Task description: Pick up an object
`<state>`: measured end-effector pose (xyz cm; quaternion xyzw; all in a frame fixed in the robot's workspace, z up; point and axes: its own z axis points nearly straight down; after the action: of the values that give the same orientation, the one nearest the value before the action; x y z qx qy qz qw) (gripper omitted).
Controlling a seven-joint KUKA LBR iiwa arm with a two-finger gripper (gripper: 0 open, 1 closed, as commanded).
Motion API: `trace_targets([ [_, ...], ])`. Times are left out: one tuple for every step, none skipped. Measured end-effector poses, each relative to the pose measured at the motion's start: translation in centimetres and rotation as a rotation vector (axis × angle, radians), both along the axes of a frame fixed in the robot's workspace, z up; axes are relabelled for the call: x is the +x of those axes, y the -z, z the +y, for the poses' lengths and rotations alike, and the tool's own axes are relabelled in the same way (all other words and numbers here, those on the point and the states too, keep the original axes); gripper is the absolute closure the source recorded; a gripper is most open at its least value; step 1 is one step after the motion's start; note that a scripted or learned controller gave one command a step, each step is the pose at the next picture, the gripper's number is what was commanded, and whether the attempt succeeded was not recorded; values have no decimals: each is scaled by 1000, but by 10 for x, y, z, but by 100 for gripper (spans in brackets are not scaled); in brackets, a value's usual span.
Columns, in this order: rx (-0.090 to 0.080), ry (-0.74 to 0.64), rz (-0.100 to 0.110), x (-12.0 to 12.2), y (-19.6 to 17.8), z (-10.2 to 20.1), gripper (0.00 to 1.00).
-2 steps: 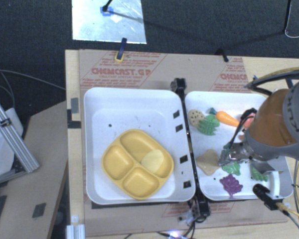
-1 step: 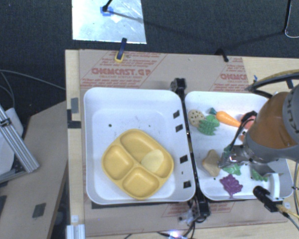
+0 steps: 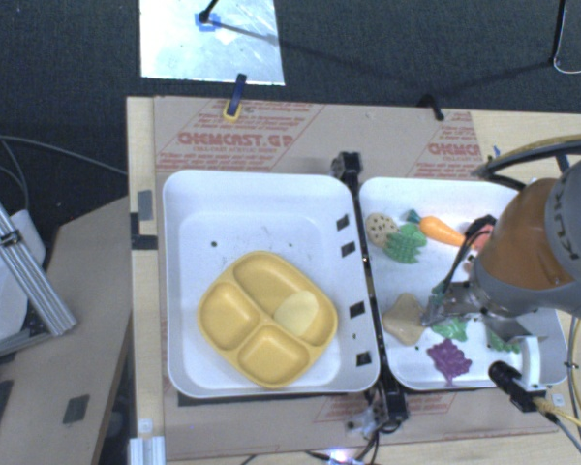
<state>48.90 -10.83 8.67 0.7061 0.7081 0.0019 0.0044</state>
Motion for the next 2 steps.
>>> trace_targets([
  [2, 2, 3, -1, 1, -10, 100],
  [2, -1, 4, -1, 1, 4, 100],
])
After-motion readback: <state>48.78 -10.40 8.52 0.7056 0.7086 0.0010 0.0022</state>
